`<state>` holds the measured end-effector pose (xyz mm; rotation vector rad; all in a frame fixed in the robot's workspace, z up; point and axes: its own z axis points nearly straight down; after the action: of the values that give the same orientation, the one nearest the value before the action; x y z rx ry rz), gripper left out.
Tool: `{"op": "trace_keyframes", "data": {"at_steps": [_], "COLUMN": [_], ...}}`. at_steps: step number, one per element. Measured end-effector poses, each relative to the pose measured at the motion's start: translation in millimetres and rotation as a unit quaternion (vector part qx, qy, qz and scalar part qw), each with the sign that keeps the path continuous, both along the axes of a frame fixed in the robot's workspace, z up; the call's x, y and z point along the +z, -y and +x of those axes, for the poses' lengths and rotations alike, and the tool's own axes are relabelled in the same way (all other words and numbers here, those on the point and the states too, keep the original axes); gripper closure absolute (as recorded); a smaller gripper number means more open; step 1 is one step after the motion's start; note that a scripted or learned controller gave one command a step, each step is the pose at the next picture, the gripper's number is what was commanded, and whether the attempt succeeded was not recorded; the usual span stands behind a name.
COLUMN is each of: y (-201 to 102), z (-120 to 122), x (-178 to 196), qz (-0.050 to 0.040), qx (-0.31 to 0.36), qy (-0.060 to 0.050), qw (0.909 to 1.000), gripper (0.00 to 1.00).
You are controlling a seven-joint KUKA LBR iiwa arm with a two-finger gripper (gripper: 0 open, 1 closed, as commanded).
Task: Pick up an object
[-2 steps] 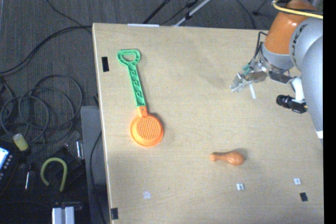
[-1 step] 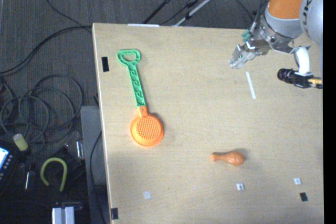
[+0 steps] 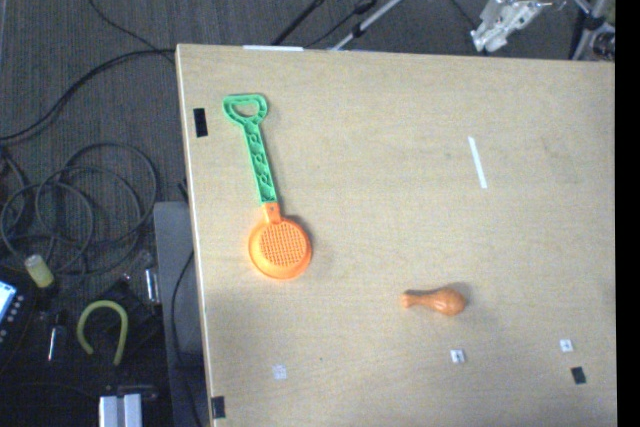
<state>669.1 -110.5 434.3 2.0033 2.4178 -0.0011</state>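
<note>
Fingers (image 3: 489,33) hang at the far right, past the far edge of the bench (image 3: 400,105) and over the floor. You cannot tell from this slant whether they are apart or together, and nothing shows between them. I judge the pick has not begun: you are at the approach step, with a target to choose and a descent to make.

Starting at the left, the toy sieve with a green plastic lattice handle and a round orange mesh head (image 3: 266,195) lies flat, its loop end pointing far and its head near. It sits close to the bench's left edge, beyond which cables (image 3: 80,195) trail on the floor, so a push there could send it off. Its slim handle would suit a grip across the width, I think.

Further right, a thin white strip (image 3: 478,162) lies flat on the surface, well apart from everything else.

Near and right of centre lies the small orange drumstick-shaped toy (image 3: 437,300), bulb to the right and narrow neck to the left. Bare surface lies all around it, and it is the closer reach from the arm's side. You would likely need to line up across its bulb, since the rounded shape may roll or squirt out.
</note>
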Motion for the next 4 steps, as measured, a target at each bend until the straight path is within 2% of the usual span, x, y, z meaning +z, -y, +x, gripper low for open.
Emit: {"op": "trace_keyframes", "data": {"at_steps": [1, 2, 3, 4], "y": [0, -30, -61, -95], "z": [0, 0, 0, 0], "x": [9, -1, 0, -1], "qz": [-0.0022, -0.0001, -0.0002, -0.0001], "qx": [-0.001, 0.07, 0.162, 0.204], "qy": [-0.001, -0.001, -0.001, -0.001], "qw": [1.0, 0.9976, 0.9868, 0.9789], "gripper": [1.0, 1.0, 1.0, 1.0]}}
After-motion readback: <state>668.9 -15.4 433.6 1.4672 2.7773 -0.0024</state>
